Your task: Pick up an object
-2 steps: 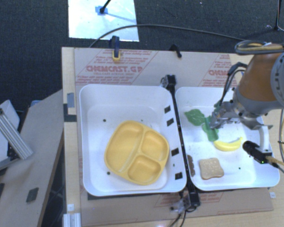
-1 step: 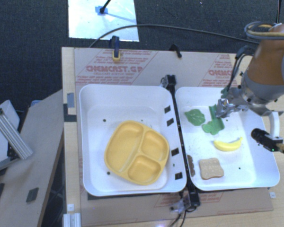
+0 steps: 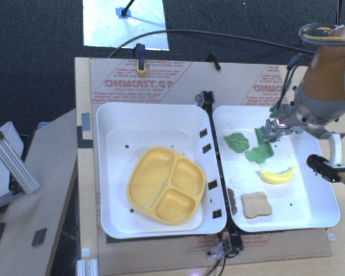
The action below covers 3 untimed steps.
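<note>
The right bin [image 3: 316, 211] holds a flat green leaf piece [image 3: 237, 141], a second green piece [image 3: 260, 152], a yellow banana [image 3: 276, 176] and a slice of toast [image 3: 256, 204]. My gripper [image 3: 272, 130] hangs low over the upper middle of this bin. Its tip is right at the upper end of the second green piece, and I cannot tell whether it touches it. The banana and toast lie nearer the front, apart from the gripper.
The left bin [image 3: 112, 154] holds a yellow divided tray [image 3: 165, 184]. A black divider with clips [image 3: 214, 165] runs between the bins. A black fitting [image 3: 325, 167] on the arm juts over the right bin's right side.
</note>
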Motion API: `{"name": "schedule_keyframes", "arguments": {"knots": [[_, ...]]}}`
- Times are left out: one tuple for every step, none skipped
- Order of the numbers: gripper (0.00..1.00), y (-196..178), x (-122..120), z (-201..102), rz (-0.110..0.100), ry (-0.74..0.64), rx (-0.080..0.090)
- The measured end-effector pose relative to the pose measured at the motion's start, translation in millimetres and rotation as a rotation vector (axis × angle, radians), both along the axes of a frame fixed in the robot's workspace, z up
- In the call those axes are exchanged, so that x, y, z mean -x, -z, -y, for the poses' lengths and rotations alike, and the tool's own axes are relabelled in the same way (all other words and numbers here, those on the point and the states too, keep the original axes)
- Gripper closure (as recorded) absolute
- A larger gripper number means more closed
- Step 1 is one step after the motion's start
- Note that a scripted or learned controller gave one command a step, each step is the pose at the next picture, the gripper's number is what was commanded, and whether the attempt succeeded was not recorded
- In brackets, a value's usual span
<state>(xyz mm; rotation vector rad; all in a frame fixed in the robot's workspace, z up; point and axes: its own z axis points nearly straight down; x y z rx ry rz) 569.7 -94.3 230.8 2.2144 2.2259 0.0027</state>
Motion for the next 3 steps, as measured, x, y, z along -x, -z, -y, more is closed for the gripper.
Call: {"name": "schedule_keyframes", "arguments": {"knots": [[1.0,-6.1,8.1,-60.7,-0.001,-0.005,-0.003],[1.0,-9.0,9.3,-123.7,-0.001,-0.006,-0.003],[1.0,4.7,12.4,-178.8,-0.003,-0.005,-0.002]]}}
